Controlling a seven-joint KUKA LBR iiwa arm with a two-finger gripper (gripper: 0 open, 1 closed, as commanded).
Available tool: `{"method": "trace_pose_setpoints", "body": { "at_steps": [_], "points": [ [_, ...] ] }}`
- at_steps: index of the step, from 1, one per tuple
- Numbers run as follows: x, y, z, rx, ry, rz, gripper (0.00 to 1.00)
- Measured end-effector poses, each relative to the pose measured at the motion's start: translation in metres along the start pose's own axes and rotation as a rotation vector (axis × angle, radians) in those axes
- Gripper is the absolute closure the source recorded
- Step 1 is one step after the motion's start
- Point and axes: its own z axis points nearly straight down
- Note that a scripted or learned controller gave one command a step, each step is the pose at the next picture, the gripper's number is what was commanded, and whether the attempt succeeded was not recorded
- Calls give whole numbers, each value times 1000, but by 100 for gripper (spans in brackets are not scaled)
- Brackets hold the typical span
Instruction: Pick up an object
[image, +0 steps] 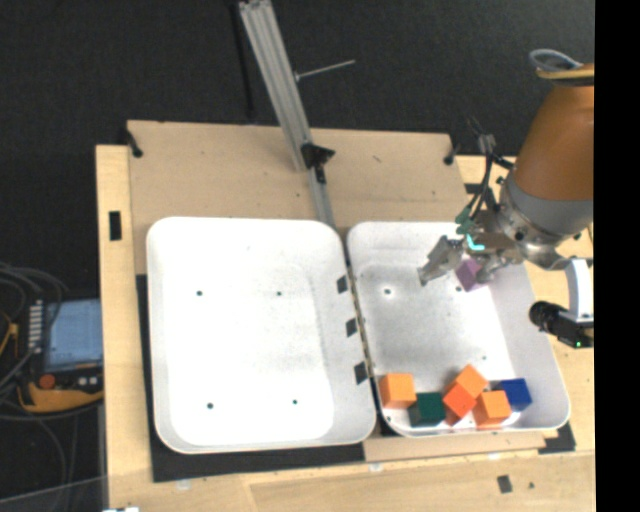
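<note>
My gripper (458, 266) hangs over the upper part of the right bin (400, 310), reaching in from the right under the orange-banded wrist. A small purple block (469, 273) sits between its grey fingers (437, 265), and the gripper is shut on it. Along the bin's near edge lie an orange block (398, 388), a dark green block (430, 408), a red-orange block (462, 392), another orange block (492, 407) and a blue block (515, 393).
The left bin (250, 330) lies beside the right one, joined by black clips. A slanted metal pole (290, 100) rises from the back of the bench. A black fitting (555, 322) sticks out at the right bin's right rim.
</note>
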Motion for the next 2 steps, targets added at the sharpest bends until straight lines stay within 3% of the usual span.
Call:
{"method": "trace_pose_setpoints", "body": {
  "at_steps": [1,2],
  "points": [
    [0,1,-2,-5,0,3,0],
    [-1,-9,46,1,-3,6,0]
  ]
}}
